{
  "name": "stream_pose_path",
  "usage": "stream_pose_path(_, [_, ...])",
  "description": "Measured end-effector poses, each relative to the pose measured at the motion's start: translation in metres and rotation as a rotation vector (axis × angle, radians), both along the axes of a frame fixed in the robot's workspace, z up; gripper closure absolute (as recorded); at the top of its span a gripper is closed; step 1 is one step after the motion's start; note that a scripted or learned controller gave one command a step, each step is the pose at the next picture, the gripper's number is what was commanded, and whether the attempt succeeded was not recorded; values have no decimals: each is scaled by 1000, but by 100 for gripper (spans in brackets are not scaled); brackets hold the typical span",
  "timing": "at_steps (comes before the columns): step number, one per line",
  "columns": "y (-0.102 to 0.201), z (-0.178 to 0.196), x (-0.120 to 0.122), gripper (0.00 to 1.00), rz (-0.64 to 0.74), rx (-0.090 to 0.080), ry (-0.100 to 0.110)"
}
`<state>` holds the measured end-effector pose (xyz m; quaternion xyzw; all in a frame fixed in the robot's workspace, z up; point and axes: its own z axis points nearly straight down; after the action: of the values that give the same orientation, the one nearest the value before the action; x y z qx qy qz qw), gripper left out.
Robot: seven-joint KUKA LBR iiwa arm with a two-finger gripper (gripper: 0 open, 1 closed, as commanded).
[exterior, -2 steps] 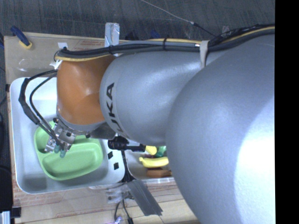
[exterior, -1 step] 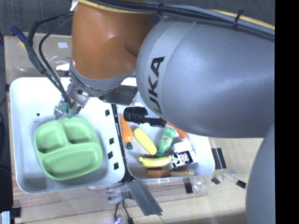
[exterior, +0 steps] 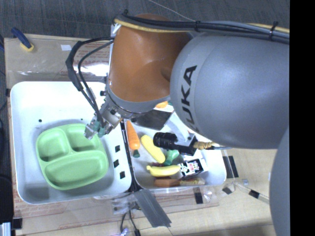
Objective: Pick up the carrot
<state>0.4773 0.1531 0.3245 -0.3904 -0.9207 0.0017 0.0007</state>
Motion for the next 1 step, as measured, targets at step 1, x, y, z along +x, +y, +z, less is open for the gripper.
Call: stream_pose_path(1, [-38,-16,-1,100,-142,1,-2])
